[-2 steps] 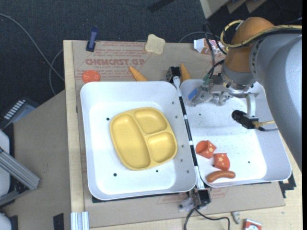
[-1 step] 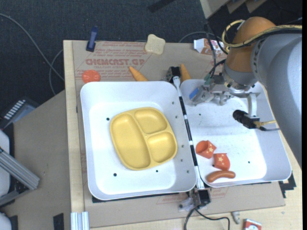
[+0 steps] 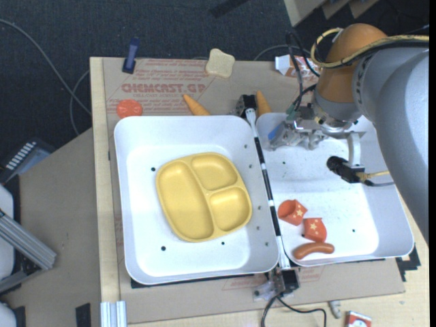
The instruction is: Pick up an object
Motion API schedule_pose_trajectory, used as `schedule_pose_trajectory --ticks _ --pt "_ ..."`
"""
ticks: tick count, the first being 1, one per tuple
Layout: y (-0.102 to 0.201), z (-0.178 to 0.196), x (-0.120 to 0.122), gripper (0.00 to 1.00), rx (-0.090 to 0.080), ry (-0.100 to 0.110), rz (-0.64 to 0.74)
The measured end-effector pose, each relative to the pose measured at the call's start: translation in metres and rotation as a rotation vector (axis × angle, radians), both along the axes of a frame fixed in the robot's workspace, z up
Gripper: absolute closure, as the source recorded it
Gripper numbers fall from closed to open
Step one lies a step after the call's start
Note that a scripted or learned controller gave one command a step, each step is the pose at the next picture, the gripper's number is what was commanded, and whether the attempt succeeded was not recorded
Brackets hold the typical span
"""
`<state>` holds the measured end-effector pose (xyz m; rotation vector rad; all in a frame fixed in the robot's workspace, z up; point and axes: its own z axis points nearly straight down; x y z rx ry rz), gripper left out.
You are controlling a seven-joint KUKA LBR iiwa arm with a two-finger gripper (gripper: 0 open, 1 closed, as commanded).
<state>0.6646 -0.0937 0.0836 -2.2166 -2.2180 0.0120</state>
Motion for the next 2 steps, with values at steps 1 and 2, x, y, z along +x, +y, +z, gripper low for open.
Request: schedule_pose_trajectory --ticks 1,2 --pt "-0.0003 0.0104 0.0004 1.00 -0.002 -0.002 0.001" --pt "-0.0004 0.0104 0.0002 0.00 -0.002 0.000 0.001"
